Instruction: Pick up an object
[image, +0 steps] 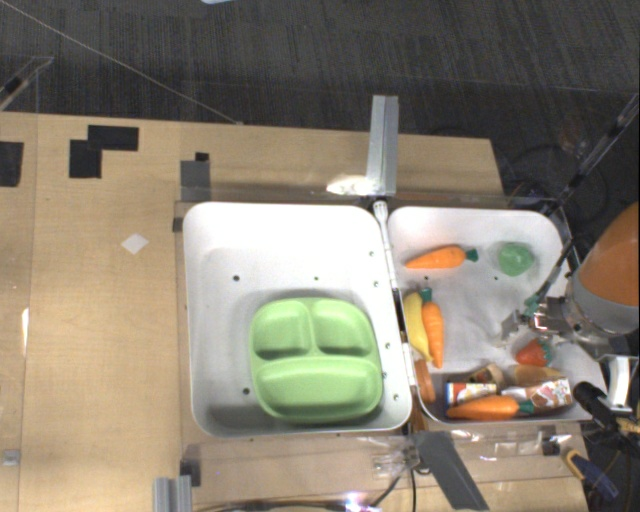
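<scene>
Over right bin (470, 230), near its right wall, gripper (540, 325) hangs just above a small red item (533, 353); whether anything is pinched can't be told. Risk: crowded bottom row, carrot (487, 408) and tube (520, 392) near, so it may clip the wall or nudge neighbours and miss

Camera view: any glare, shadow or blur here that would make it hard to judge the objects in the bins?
Camera view: glare whitens the rim where the two bins meet at the top; the green divided plate throws a soft shadow toward its lower left; the carrots read sharply, but the arm at the right edge is blurred, and the gripper is too indistinct to read.
</scene>
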